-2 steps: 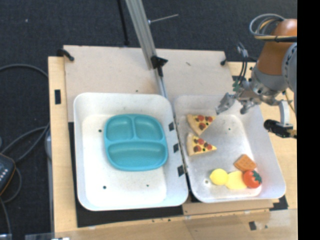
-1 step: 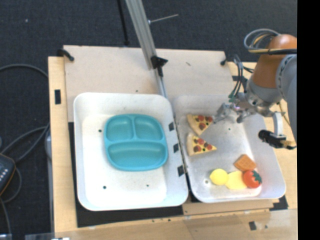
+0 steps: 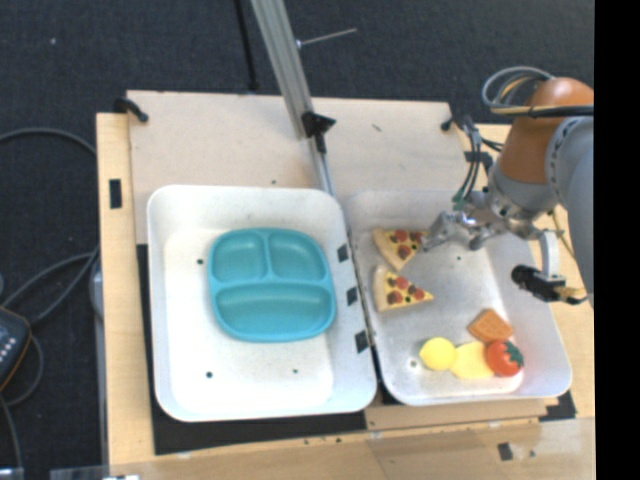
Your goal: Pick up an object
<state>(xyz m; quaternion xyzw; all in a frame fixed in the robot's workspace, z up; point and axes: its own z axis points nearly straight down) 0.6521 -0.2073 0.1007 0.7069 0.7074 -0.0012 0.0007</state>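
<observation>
Lying just beside the gripper, a pizza slice.

Lab: bench, white bins.

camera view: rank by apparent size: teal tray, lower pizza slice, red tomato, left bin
1. left bin
2. teal tray
3. lower pizza slice
4. red tomato
All lie at similar depth, so the order looks reliable.

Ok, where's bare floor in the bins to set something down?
Left bin: bare strips all around the teal tray. Right bin: bare middle between lower pizza slice and orange piece. Crowded at the near-right corner, and by the pincer.
</observation>
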